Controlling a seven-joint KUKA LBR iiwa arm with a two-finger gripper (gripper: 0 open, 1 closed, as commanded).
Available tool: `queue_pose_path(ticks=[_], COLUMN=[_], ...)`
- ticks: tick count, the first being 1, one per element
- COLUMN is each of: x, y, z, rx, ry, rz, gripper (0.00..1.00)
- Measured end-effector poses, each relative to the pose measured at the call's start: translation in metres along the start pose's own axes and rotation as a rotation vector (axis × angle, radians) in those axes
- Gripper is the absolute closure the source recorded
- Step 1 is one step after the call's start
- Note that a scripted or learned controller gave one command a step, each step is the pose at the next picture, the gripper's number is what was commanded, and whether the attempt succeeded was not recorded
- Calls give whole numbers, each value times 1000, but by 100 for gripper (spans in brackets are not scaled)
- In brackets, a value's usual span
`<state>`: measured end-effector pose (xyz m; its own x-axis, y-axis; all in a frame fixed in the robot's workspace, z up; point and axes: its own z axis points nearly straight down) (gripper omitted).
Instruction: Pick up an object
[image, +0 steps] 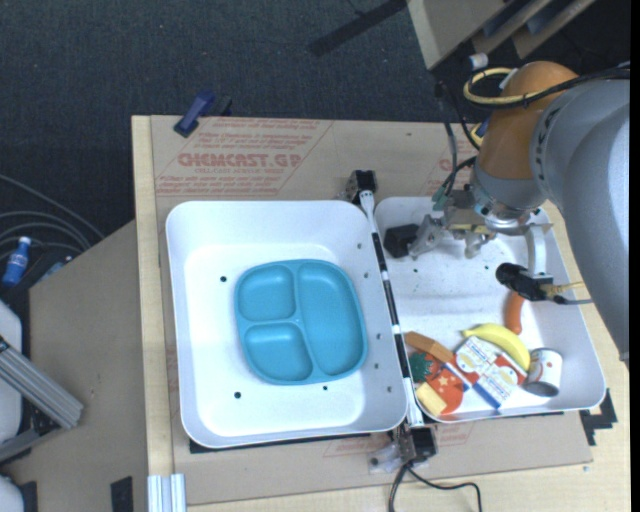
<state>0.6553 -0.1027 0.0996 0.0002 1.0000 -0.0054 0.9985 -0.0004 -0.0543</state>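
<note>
In the right bin (580, 385), near the front edge, lie a banana (503, 340), a small box (488, 368) and other small things. The claw (452, 238) hangs over the far part, at about 11 o'clock from the banana, well apart. I cannot tell how far it is open. The left bin (200, 400) holds a blue plate (298, 320).

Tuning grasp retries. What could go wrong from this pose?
1. The gripper sits at the right bin's far end, away from the cluster, so a close here may catch nothing.
2. The banana, small box and other items are piled in the near corner; a grasp there may slip or drag neighbours.
3. A descent near the bin wall risks contact.
</note>
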Motion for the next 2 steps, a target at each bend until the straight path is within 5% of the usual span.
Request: queue_pose_path(ticks=[1,2], x=[-1,-6], y=[-55,-1], z=[18,20], rx=[-52,-9], ry=[6,5], rz=[1,-4], gripper=[0,0])
